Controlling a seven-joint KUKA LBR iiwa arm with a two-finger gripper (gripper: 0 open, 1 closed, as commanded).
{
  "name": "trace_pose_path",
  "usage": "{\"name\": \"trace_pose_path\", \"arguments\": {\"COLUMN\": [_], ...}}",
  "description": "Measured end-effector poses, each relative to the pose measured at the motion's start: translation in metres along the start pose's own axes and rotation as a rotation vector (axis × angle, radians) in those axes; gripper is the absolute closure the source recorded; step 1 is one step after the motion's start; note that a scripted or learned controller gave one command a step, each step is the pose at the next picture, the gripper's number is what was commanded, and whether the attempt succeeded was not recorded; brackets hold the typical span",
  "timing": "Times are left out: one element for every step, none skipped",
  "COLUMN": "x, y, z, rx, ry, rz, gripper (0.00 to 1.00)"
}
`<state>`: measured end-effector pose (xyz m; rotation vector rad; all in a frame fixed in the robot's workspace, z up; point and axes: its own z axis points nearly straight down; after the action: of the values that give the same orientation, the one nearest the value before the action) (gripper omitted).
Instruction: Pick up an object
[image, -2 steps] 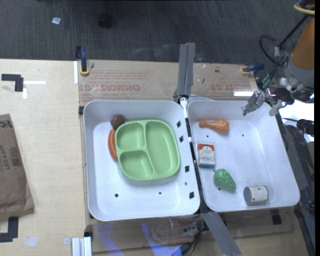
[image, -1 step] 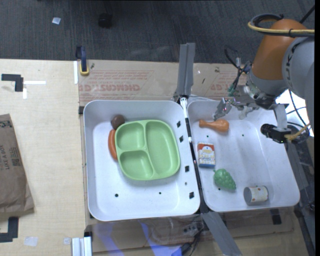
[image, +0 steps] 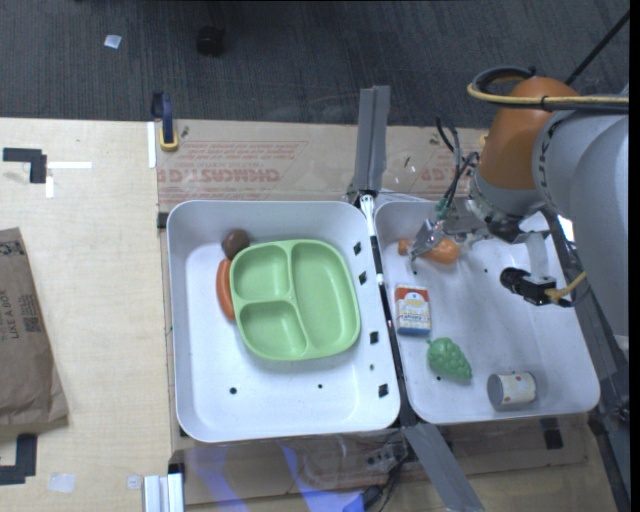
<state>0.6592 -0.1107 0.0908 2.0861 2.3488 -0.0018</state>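
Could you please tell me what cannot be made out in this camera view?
- End effector: too small to read its grip on the orange object.
- Orange item and brown item: partly hidden behind the green tray.
- Small box: label too small.

left bin (image: 190, 330): divided plate (image: 295, 298) | right bin (image: 560, 350): carton (image: 412, 309), can (image: 512, 389)

Glossy green plastic tray (image: 296, 298), smooth white bins (image: 200, 400)

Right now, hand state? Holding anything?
Hand: cannot be told; it sits low in the right bin beside an orange object, with no visible grasp.
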Motion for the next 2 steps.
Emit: {"name": "trace_pose_path", "arguments": {"x": [-0.001,0.083], "y": [-0.002,0.01], "z": [-0.006,-0.099], "rx": [0.009,0.002], "ry": [0.0,0.0], "rz": [0.0,0.008], "gripper": [1.0,1.0]}}
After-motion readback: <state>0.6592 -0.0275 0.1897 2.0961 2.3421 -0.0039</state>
